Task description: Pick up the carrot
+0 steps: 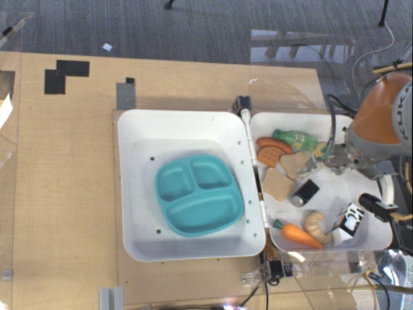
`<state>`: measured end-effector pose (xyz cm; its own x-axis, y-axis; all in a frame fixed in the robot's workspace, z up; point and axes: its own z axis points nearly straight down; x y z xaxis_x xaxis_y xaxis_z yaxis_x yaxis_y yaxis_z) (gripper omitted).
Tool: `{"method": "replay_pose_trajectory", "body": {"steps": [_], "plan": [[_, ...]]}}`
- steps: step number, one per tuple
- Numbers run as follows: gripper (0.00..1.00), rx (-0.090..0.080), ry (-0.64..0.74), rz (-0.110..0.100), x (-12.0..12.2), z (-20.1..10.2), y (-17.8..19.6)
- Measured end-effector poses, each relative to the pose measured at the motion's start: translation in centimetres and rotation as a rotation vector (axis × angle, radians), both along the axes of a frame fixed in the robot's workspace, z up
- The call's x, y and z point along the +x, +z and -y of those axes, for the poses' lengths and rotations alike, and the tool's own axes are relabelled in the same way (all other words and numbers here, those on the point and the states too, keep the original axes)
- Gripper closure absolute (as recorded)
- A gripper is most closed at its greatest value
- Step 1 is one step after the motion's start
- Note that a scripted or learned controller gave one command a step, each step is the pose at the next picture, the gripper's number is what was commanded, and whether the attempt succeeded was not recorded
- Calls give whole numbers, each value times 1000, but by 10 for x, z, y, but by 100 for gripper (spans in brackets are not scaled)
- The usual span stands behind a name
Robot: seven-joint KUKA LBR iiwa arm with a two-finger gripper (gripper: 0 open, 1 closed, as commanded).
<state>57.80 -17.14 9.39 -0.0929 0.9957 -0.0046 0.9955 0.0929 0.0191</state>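
The carrot (299, 235), orange with a green tip at its left end, lies flat near the front wall of the right bin (381, 241). My gripper (316, 161) is low over the back half of that bin, beside a tan bread slice (295, 164) and well behind the carrot. It reaches in from the arm's orange band (382, 116) at the right. Nothing can be seen held in it.
The right bin also holds a green vegetable (295, 138), a sausage (273, 145), a second bread slice (278, 185), a black cylinder (304, 192), a pale curled piece (315, 222) touching the carrot, and a black-and-white item (350, 219). A teal divided plate (199, 196) sits in the left bin (139, 173).
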Motion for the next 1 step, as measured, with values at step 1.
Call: {"method": "replay_pose_trajectory", "body": {"steps": [1], "plan": [[0, 6, -221, -5, -36, -48, 109]]}}
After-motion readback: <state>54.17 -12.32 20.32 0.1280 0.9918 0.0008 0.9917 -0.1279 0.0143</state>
